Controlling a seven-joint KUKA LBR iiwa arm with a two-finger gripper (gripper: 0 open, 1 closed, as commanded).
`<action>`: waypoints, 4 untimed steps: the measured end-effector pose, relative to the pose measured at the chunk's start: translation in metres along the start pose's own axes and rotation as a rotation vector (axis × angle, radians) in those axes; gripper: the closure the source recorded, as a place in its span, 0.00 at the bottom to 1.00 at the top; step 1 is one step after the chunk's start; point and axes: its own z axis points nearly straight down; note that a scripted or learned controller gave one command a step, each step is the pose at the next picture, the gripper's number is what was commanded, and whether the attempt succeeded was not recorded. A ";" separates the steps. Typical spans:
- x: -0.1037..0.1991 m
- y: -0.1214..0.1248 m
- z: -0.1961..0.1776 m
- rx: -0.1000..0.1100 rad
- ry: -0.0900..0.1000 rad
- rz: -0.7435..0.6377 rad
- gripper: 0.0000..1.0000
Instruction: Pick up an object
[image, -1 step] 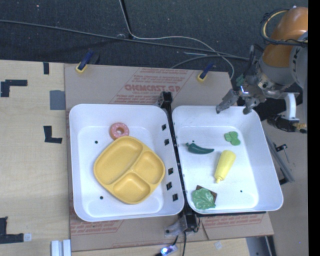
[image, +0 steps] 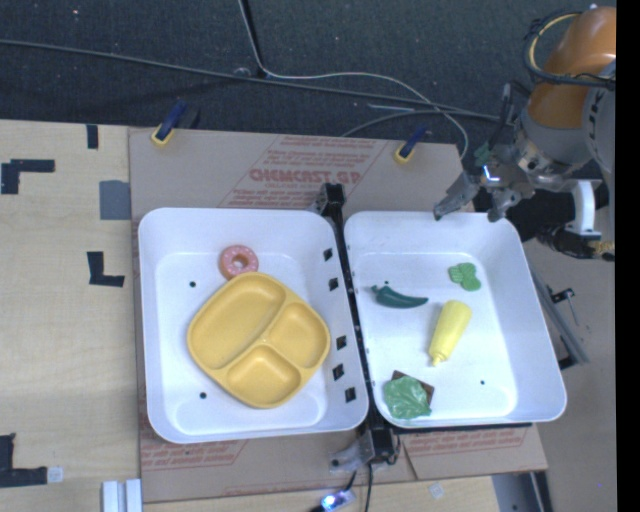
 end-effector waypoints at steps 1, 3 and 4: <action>-0.009 -0.006 0.052 0.005 -0.001 0.001 0.00; -0.017 -0.010 0.147 -0.005 -0.006 -0.001 0.00; -0.017 -0.008 0.132 -0.014 -0.009 -0.003 1.00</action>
